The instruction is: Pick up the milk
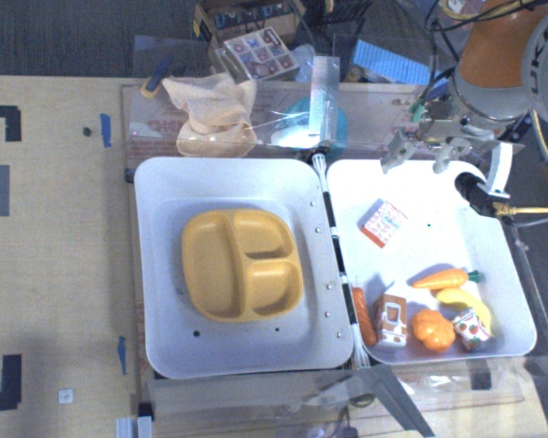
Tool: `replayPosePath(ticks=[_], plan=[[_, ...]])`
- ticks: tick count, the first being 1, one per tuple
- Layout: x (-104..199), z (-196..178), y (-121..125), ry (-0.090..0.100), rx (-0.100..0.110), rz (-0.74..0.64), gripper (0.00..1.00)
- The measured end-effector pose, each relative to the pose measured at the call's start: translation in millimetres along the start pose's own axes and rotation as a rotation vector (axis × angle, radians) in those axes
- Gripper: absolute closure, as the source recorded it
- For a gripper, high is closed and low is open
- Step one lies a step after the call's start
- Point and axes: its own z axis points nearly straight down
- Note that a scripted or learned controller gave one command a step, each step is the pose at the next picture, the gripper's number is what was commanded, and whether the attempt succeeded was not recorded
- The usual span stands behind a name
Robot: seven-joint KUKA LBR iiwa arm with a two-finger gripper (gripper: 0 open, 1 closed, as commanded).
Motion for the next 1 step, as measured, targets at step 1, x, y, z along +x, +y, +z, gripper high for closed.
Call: replayPosePath(ticks=[1], plan=[[1.4,-11.4,1.2,-0.001,-0.004,-0.004,1.0]])
